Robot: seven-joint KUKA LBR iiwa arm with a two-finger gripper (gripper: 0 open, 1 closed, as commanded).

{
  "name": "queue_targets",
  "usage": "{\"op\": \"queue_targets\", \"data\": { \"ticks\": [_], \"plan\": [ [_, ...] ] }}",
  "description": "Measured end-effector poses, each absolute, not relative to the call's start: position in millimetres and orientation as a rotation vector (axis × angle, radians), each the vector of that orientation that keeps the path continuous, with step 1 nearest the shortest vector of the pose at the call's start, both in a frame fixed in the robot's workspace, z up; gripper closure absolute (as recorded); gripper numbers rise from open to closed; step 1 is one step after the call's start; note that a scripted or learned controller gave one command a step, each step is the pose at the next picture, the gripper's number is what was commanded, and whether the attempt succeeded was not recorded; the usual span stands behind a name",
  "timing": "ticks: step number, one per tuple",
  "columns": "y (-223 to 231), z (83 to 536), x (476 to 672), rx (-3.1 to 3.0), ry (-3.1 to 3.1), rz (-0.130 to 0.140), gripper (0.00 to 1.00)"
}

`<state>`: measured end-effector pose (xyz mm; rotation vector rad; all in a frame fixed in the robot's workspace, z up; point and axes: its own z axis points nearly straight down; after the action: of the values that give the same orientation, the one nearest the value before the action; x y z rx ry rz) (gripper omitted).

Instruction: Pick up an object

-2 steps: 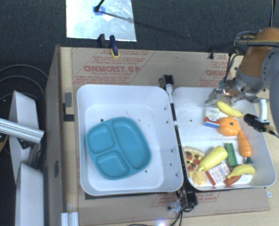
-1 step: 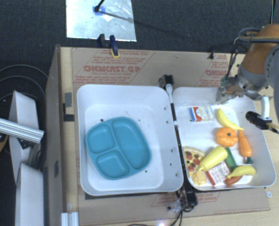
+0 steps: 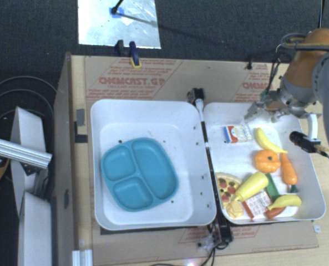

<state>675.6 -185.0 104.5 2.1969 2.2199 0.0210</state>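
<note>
Camera view: gripper poised over far edge of right bin, jaws' state — cannot tell. Nothing lifted; banana, orange, carrot lie in bin. Whole pick remains.

Claw above right bin rim; toy food inside

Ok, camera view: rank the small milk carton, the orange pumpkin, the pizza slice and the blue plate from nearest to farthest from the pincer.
1. Milk carton, just below-left of the pincer.
2. Orange pumpkin, middle of the right bin.
3. Pizza slice, right bin's lower left.
4. Blue plate, in the left bin.
</note>
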Motion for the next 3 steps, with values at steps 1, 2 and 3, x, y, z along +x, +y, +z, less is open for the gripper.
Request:
{"op": "queue_targets", "data": {
  "ticks": [1,2,3],
  "plan": [
    [-170,93,646.7,2.207,2.205,0.019,0.0],
    [-169,105,648.9,2.203,2.21,0.024,1.0],
    [-169,105,648.5,2.204,2.211,0.022,0.0]
  ]
}}
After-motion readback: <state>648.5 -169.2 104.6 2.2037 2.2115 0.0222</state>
